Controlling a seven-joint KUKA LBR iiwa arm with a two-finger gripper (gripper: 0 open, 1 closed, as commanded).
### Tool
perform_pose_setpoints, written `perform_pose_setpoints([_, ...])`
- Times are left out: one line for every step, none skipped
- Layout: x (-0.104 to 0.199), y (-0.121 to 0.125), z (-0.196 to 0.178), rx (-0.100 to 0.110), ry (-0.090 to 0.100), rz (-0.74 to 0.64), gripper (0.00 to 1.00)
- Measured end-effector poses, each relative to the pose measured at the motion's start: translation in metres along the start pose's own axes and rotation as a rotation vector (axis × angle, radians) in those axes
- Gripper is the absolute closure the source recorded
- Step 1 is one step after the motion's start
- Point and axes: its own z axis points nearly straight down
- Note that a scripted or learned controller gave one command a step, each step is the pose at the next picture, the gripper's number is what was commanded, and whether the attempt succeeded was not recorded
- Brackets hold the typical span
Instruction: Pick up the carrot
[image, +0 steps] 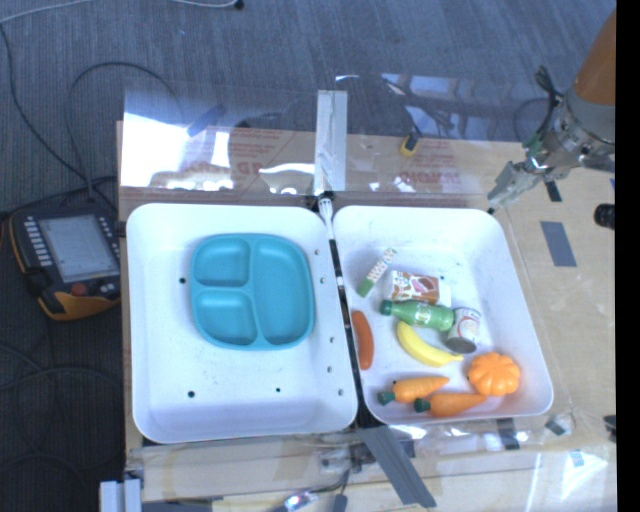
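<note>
1. In the right bin (505, 262), near its front wall, lies the carrot (420, 387), roughly level, green tip pointing left, orange body running right.
2. A second carrot (453, 404) lies just in front of it, nearly touching, close against the front rim.
3. To their right sits a small orange pumpkin (494, 373), near the bin's front right corner; the carrots' thick ends come close to it.
4. Just behind the carrots lies a banana (424, 345), with a tin can (464, 327) at its right end.
5. Farther back: a green bottle (419, 314) on its side, a red-and-white carton (414, 288), and a small white packet (378, 270).
6. A sausage (364, 339) lies along the left wall of the same bin, apart from the carrots; bare floor shows between it and the carrots' green tips.
7. Open floor: the back and right-hand parts of the bin beyond the carton.
8. The left bin (160, 300) holds a blue divided plate (250, 290).
9. The gripper (522, 176) hangs outside the bins, beyond the right bin's back right corner, well apart from the carrot, slanting down to the left from the wrist.
10. Finger state: cannot tell, too small and blurred; nothing visible between them.
</note>
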Motion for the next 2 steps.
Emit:
perform_pose_setpoints([0.0012,0.0004,-0.0297,-0.001,-0.002,-0.187,1.00])
perform_pose_setpoints([0.0013,0.0004,-0.0296,-0.001,-0.001,-0.187,0.00])
